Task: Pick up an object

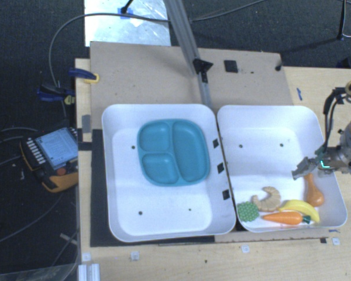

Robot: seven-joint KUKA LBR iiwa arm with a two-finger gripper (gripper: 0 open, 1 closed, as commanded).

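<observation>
Bench (164,69) of brown board on dark carpet (23,40); tool (307,167) state indiscernible.

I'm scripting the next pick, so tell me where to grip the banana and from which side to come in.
Grip the banana across its thick yellow middle, coming straight down from above. It lies flat in the right bin, curved around the carrot and close to the bin's near wall, so side approaches look blocked. Set the fingers across its width; the carrot side looks tight.

Grey gripper (302,170) with small teal light, black cables looped above the wrist
</observation>
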